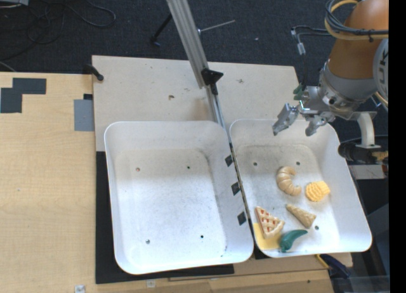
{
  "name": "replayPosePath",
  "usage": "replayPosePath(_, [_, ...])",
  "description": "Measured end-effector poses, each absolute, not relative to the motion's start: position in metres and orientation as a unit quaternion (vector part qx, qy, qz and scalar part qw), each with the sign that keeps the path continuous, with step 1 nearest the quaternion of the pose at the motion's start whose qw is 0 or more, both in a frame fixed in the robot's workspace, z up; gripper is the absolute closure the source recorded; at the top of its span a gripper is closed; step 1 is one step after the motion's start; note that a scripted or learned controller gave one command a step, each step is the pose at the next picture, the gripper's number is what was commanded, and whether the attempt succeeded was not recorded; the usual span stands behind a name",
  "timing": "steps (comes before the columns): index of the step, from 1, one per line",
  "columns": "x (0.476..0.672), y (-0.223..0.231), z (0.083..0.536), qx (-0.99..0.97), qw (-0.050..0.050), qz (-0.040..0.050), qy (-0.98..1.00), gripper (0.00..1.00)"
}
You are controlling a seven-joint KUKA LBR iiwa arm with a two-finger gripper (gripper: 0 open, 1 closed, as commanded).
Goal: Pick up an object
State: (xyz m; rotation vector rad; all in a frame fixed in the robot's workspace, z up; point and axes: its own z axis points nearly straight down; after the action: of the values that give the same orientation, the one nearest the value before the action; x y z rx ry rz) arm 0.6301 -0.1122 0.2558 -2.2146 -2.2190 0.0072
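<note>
where the view's lower edge lies nearest, the right bin (355, 234) holds all 5 small items, gathered in its near half. closest is a green piece (292, 239), lying just beside a waffle-patterned wedge (269, 221) whose yellow underside touches the bin's near-left corner. a tan cone-shaped piece (301, 214) lies just behind the green one, pointing toward the wedge. farther in, a round yellow-orange ridged piece (317, 191) sits just beside a curved croissant-shaped piece (288, 181), the 2 close but apart. none of these is touched by the robot.

the left bin (127, 158) lies alongside, meeting the right bin along a shared edge with 3 small dark clips.

beyond the items, over the far rim of the right bin, hangs the gripper (295, 125). its 2 fingers (283, 120) point down and toward the view's left, spread apart with nothing between them, well apart from the croissant-shaped piece below. the arm (358, 44) reaches in from the right, its orange band above the grey wrist, bent so the wrist tilts down over the bin's far-right corner.

farthest, a slanted aluminium bar (190, 38) rises from the pale bench (152, 89).
</note>
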Motion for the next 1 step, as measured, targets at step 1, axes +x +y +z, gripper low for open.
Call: replayPosePath(1, [0.6308, -0.1124, 0.2587, -0.706, 0.001, 0.0008, -0.708, 0.0])
